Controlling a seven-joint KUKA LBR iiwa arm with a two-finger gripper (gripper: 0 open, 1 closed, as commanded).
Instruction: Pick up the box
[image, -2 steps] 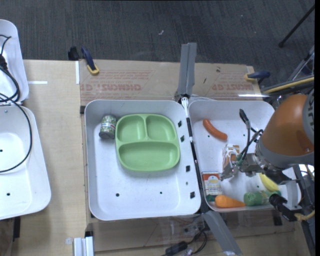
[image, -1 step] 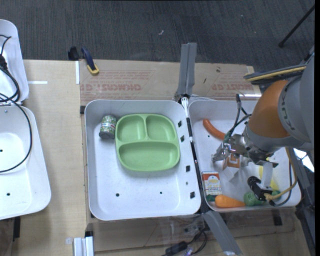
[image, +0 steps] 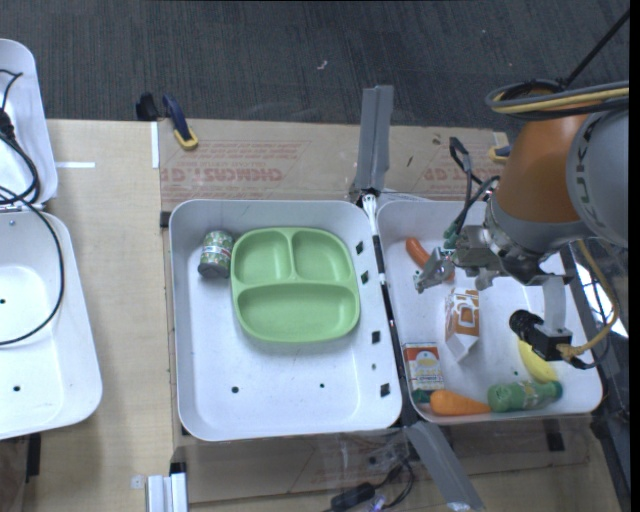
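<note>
The box (image: 424, 366) is small, white and red with a green band, and lies flat at the near left of the right bin (image: 590, 395). My gripper (image: 442, 268) hangs over the back half of that bin, above and a little right of the box and apart from it. Just left of the gripper lies a small orange carrot (image: 416, 250). A white pouch with orange print (image: 462, 322) lies between the gripper and the box.
A larger carrot (image: 460, 403), a green bottle (image: 520, 396) and a banana (image: 538, 362) crowd the right bin's near edge. The left bin (image: 270, 395) holds a green divided plate (image: 295, 283) and a small can (image: 214, 253). A grey post (image: 375, 140) stands between the bins.
</note>
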